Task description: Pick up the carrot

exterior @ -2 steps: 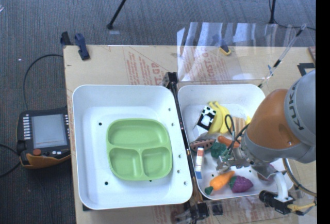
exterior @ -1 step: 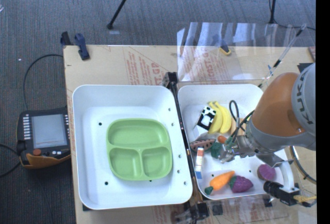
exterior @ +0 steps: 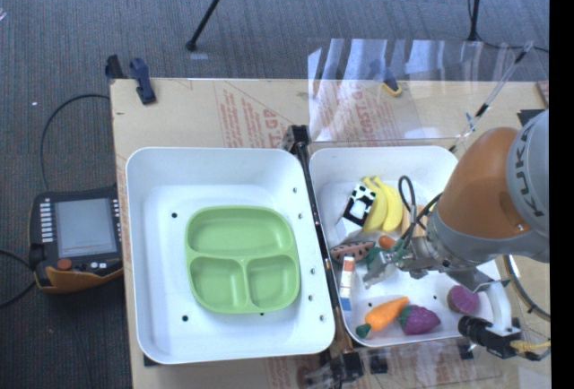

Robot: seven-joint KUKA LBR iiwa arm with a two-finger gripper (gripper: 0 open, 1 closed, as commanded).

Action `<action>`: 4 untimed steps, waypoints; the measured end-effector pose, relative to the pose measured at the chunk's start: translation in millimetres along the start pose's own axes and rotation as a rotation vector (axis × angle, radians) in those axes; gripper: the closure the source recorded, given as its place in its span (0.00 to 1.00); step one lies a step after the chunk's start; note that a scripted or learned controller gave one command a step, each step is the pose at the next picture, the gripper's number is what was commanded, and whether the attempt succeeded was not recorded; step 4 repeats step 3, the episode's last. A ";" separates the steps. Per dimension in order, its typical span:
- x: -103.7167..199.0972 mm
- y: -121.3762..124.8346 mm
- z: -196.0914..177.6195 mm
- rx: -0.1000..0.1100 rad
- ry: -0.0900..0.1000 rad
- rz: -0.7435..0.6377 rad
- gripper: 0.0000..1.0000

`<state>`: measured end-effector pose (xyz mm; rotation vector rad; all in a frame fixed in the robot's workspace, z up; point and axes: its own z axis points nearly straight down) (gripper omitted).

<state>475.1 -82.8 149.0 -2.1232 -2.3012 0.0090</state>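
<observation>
Two-finger metal gripper [exterior: 381, 263]: over the middle of the right shallow white plastic bin [exterior: 421, 156], above and just far of the carrot; too small and blurred to tell whether the claw is spread or pressed together, or whether it touches anything.

Orange toy carrot with green top [exterior: 384, 314]: lying in the near part of the right bin, free of the claw, just left of a purple toy grape bunch [exterior: 420, 320].

Yellow toy banana bunch [exterior: 386, 203]: far part of the same bin, beside a black-and-white patterned tag [exterior: 360, 204].

Purple rounded item [exterior: 464, 298]: near right corner, partly hidden by the arm.

Small brown and red-white items [exterior: 348, 263]: left side of the bin, unidentifiable.

Green three-compartment plastic tray [exterior: 242, 257]: centred in the left shallow white plastic bin [exterior: 143, 199].

Writing: "KU" on the arm's grey wrist, cut off; red print on the bench, illegible.
</observation>
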 end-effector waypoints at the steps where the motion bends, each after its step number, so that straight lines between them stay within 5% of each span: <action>1: -9.0 -1.2 66.2 -0.001 -0.001 -0.286 0.00; 2: -7.9 -2.3 60.9 0.006 0.005 -0.280 1.00; 3: -14.4 1.5 21.3 -0.002 0.000 -0.002 1.00; 4: -14.4 1.5 21.3 -0.002 0.000 -0.002 1.00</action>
